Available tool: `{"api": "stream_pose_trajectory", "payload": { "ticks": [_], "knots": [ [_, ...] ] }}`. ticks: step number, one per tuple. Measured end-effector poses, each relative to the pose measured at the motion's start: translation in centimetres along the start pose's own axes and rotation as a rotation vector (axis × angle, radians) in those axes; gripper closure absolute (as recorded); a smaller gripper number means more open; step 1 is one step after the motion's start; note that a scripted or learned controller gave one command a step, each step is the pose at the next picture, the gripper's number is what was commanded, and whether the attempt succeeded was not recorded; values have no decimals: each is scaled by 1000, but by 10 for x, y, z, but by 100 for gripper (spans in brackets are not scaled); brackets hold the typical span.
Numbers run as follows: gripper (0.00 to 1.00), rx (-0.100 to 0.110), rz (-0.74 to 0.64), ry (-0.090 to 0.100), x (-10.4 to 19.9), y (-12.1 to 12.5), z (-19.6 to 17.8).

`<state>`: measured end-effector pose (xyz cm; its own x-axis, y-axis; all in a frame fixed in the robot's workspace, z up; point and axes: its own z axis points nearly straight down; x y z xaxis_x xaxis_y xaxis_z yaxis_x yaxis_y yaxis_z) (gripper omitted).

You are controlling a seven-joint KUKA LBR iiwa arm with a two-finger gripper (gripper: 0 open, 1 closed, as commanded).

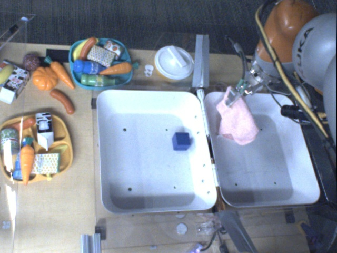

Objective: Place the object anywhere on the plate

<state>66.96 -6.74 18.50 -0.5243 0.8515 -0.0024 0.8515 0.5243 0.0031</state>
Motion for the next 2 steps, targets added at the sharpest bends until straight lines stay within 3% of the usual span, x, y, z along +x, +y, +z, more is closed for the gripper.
{"api": "stream_pose_trajectory", "payload": {
  "ticks": [1, 2],
  "knots": [
    [100, -2, -8, -1, 1, 3, -41],
    [100, -1, -412, 1, 49, 6, -32]
  ]
}}
